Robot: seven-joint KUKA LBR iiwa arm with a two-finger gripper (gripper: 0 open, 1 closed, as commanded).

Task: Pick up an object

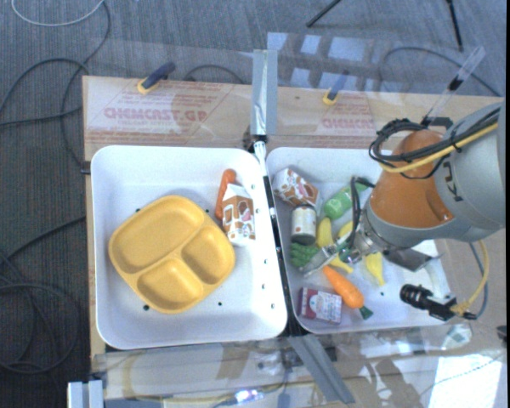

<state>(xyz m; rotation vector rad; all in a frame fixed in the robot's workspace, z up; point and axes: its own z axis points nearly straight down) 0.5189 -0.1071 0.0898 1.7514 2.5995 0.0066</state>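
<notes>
grey carpet | glossy white bins (pixel 110 330) | gripper (pixel 347 253) jaws: can't tell | ridged plastic carrot (pixel 344 287)

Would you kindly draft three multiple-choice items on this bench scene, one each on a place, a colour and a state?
1. Where does the compartment tray lie?
A. In the left bin
B. In the right bin
C. On the floor

2. What colour is that tray?
A. Blue
B. Yellow
C. Black

3. How does the toy carrot lie in the right bin?
A. Flat on the bin floor
B. Hanging over the rim
C. Stacked on the tray

Answers: 1 A, the tray rests on the floor of the left bin. 2 B, its whole surface is yellow. 3 A, the carrot lies flat beside the red packet, just below the gripper.
</notes>
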